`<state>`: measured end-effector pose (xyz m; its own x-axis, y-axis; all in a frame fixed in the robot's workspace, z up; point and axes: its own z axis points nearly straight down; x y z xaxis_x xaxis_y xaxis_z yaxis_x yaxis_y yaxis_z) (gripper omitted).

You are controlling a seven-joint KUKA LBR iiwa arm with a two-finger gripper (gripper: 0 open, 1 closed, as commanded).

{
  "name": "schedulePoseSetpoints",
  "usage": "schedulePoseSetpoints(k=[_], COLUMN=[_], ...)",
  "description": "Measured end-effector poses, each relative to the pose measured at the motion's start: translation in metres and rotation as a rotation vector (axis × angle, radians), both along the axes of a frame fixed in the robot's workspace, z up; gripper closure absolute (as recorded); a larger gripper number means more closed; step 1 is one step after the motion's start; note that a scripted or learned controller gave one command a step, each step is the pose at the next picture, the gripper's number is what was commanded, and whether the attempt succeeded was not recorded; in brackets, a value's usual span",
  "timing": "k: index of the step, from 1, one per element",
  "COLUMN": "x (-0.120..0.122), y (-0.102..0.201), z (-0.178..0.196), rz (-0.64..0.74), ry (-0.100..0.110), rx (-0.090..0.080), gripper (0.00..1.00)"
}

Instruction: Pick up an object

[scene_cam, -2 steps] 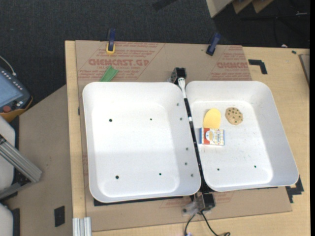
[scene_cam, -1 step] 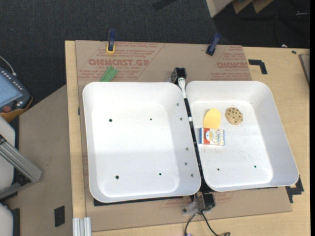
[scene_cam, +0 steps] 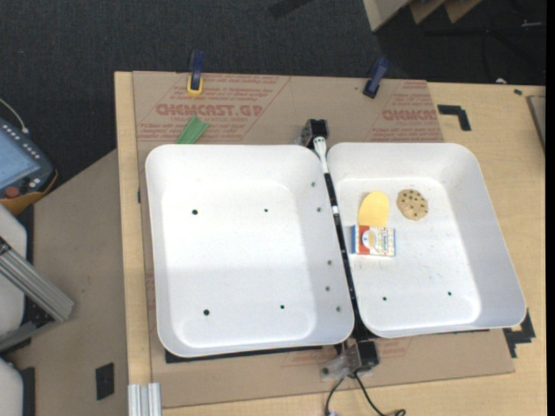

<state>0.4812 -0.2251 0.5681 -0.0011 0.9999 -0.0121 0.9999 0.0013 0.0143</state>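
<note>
Two white bins side by side on the tabletop [scene_cam: 260, 380], right bin [scene_cam: 486, 232] holding a yellow piece [scene_cam: 375, 207], a cookie [scene_cam: 413, 204] just beside it, a small printed packet [scene_cam: 374, 241] touching the yellow piece's lower edge, left bin [scene_cam: 234, 250] alongside.

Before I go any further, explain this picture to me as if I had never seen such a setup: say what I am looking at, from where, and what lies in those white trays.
This is one picture from a fixed camera above a workbench, looking down at a slant. A robot arm with a two-finger gripper works here and reaches in from the right; its job is to pick up an object.

On the brown board sit two shallow white bins side by side. The left bin has dark dots on its floor. The right bin holds three small things near its left side: a yellow rounded piece, a round cookie with dark chips beside it, and a small flat packet just below the yellow piece. All three lie loose on the bin floor.
</note>
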Motion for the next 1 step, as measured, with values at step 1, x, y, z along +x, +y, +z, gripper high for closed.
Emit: schedulePoseSetpoints(k=[1], x=[0.0006], y=[-0.0005], z=[0.0115], rz=[0.0], ry=[-0.006], rx=[-0.004], gripper=[1.0])
